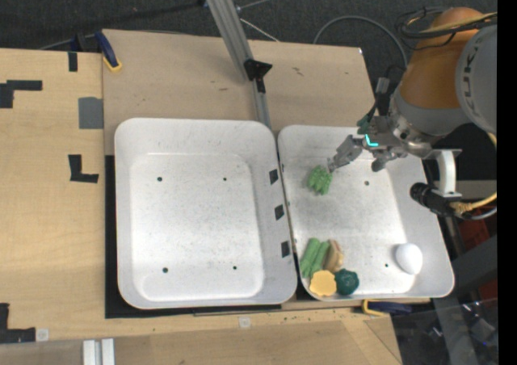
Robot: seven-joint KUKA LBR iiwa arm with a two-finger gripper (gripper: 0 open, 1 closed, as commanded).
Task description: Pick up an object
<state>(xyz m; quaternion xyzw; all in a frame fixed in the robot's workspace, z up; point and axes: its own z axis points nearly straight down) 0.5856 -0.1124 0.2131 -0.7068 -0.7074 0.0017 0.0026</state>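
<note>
Over the right bin (380, 210) the tool (333, 163) reaches a green toy (319, 182), whether spread or pinching I cannot tell; next likely closing and lifting.

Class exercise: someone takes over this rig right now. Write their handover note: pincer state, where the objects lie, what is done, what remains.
Pincer: low in the right white bin, fingertip beside the small green ridged block; open or shut cannot be told.
Objects: green block in that bin's upper left; green ribbed piece, tan piece, yellow round piece and dark teal ball clustered at its near-left corner; white egg-shaped object at its near-right corner.
Done: nothing lifted.
Left: grasp one object and raise it; the green block looks likeliest.
</note>
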